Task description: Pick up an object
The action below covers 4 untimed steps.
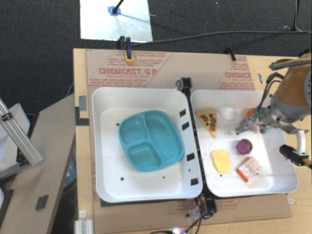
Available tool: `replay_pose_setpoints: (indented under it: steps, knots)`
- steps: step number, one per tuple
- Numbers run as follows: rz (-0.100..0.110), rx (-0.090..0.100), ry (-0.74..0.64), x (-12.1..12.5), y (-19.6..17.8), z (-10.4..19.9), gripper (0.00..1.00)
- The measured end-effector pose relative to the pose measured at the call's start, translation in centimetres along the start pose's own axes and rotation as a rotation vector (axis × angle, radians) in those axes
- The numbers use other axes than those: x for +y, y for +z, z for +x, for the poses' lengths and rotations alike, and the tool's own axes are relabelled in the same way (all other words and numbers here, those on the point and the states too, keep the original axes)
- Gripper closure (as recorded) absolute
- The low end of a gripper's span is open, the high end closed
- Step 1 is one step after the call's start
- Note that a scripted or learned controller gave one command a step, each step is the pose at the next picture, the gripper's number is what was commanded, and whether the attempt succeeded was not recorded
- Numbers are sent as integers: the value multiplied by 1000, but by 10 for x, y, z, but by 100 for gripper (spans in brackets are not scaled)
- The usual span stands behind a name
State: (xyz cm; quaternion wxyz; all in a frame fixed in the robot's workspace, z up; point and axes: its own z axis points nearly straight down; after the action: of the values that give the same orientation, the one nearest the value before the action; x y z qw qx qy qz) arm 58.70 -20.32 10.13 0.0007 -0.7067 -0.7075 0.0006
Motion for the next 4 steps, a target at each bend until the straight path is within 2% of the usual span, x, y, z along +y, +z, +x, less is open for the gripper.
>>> replay_pose_setpoints:
  steps: [1,2,4]
  knots:
    - [-2,0,-1,1,17,0,0]
    - [-6,-1,-2,2,5,0,100]
    - [-7,-2,-3,-10,-89,3,100]
